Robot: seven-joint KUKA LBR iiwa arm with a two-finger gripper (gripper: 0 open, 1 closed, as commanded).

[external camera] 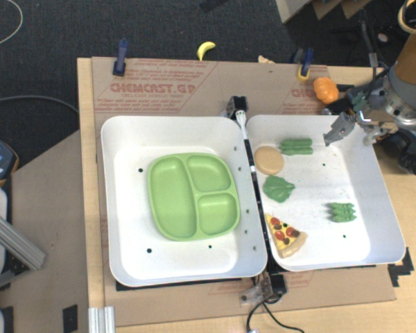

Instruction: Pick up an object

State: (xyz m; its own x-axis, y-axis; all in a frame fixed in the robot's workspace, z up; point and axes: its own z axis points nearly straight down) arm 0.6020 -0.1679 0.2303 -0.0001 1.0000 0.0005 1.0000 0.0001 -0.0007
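Two-finger metal gripper (351, 129) hovers at right white bin's (374, 186) 1 o'clock corner, fingers spread, pinching nothing. Nearest target: ridged green plastic food piece (295, 146) at gripper's 9 o'clock, near tan round cookie (269, 160). Risk: descent strikes bin rim; low piece slips from fingertips

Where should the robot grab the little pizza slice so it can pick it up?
Probably across the middle of the pizza slice, coming straight down from above. It lies flat in the right bin, close to the bin's left wall, with its wide crust end nearest the bottom edge. The fingers would best close on its two slanted sides, where the wedge is narrower than at the crust.
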